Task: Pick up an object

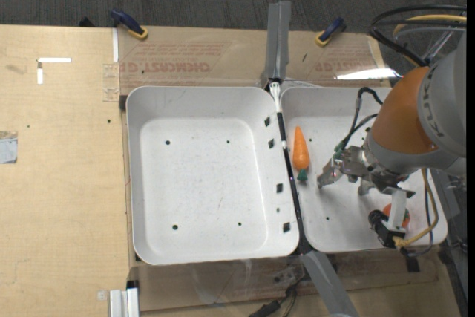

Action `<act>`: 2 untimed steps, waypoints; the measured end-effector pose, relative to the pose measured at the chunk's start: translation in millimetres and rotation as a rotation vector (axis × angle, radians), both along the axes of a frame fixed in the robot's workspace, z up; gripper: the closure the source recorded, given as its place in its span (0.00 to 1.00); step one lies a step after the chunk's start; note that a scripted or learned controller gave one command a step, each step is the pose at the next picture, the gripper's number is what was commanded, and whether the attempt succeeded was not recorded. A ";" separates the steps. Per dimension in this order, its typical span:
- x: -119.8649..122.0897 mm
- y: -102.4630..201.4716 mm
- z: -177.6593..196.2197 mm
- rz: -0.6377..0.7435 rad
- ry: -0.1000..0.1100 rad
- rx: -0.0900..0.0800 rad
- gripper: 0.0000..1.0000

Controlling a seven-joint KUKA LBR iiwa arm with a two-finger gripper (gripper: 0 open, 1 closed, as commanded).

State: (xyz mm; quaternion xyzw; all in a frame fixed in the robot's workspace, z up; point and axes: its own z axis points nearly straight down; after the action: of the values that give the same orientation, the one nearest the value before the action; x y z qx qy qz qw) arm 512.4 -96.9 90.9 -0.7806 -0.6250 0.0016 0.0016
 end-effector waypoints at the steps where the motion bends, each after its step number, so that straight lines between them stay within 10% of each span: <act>1: 46.3 3.6 0.1 0.017 -0.002 -0.001 0.00; 2: 60.2 -87.0 124.7 -0.090 -0.003 -0.003 0.00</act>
State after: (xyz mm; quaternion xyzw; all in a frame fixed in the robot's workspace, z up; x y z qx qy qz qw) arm 572.6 -183.8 215.6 -0.8079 -0.5893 0.0012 -0.0003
